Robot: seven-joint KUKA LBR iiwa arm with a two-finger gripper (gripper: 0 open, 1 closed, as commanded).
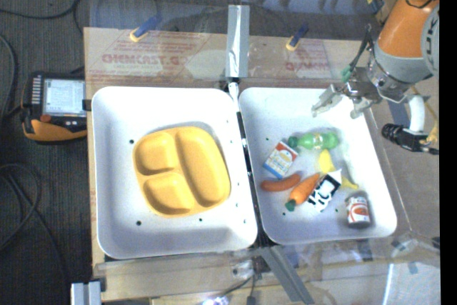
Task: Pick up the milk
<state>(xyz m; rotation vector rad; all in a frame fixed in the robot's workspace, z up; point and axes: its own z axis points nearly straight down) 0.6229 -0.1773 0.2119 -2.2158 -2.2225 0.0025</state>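
Observation:
The milk (280,158) is a small white and blue carton with a red top, lying in the right bin (265,111) near its left wall. My gripper (338,105) hovers over the bin's far right corner, above and to the right of the carton and well apart from it. Its two fingers are spread open with nothing between them.
Around the milk lie a green bottle (315,141), a yellow banana (327,161), a carrot (304,189), a sausage (279,183), a black and white pack (325,192) and a can (358,211). The left bin (114,118) holds a yellow divided tray (182,169).

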